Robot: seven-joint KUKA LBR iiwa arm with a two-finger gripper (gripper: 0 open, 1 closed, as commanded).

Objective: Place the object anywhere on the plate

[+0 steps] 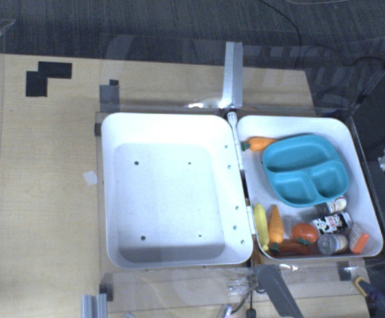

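A blue divided plate with three compartments lies in the right bin, toward its far side. An orange carrot rests just left of the plate's far corner. Along the bin's near edge lies a cluster of small items: a yellow banana, an orange piece, a red tomato-like piece, a dark red-brown piece, a small black-and-white bottle, a grey can and a small orange bit.
The left bin stands beside the right one, separated by a narrow ridge. A grey metal post rises behind the bins. The wooden bench stretches to the left, with black markers at its far corner.
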